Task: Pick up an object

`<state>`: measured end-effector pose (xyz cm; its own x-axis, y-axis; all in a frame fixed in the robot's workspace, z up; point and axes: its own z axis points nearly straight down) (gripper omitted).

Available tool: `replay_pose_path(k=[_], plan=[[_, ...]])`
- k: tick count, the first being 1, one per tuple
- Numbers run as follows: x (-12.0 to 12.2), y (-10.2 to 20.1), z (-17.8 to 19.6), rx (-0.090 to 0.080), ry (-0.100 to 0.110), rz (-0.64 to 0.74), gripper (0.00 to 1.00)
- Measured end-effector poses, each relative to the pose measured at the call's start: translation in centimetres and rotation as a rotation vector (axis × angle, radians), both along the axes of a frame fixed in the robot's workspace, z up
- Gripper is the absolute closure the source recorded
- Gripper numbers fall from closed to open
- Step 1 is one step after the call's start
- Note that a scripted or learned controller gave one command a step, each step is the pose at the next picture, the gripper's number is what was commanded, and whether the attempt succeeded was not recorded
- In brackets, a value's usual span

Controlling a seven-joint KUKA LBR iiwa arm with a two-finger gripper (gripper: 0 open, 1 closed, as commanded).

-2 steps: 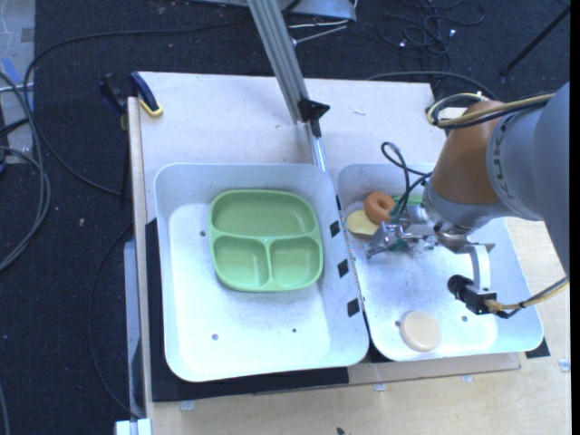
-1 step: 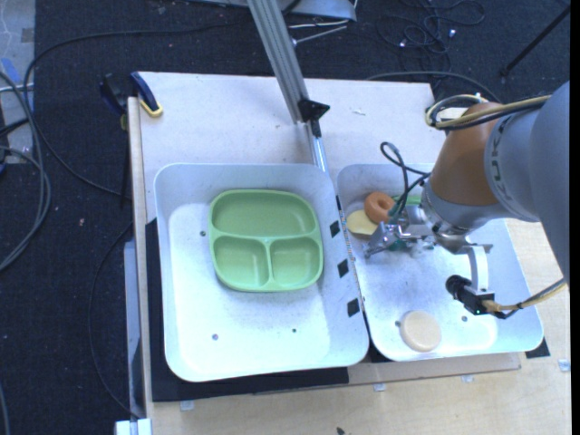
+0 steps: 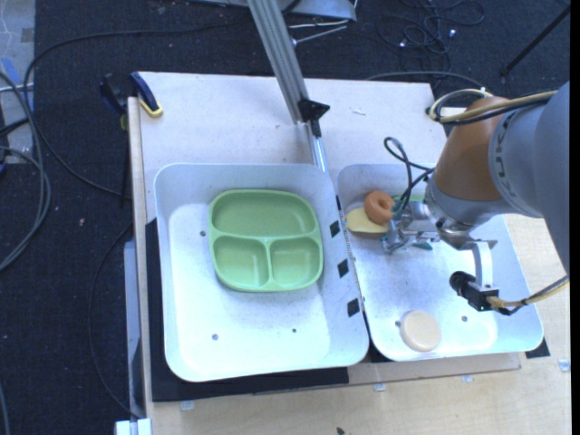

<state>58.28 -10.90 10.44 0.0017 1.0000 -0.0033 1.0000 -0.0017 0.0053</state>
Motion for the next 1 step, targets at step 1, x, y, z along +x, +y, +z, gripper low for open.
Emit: replay_pose_path(k=[1], plan=[[0.9, 0.64, 4.98, 0.003, 0.001, 0.005, 1.0]])
